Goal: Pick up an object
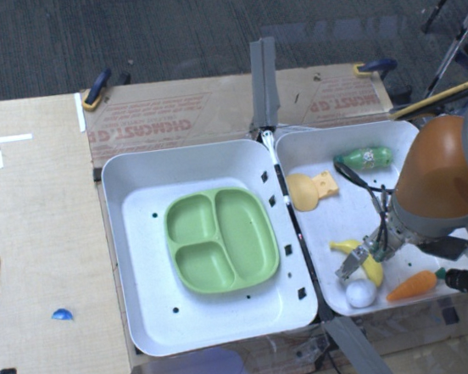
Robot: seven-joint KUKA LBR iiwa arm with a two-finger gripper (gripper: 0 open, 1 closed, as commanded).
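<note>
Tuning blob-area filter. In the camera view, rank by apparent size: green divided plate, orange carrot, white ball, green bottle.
1. green divided plate, clearly largest.
2. green bottle and orange carrot: look alike in size, so unranked.
3. white ball, smallest.

Two bins [125,239], one plate [222,239], five toys [412,285]

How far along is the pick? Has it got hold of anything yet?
Done: the arm has reached into the right bin and the gripper is down at the yellow banana-shaped toy. In hand: nothing visibly lifted; the toy lies on the bin floor beside the white ball. Left: grasp and raise one object. The carrot, green bottle and yellow duck lie untouched.
</note>
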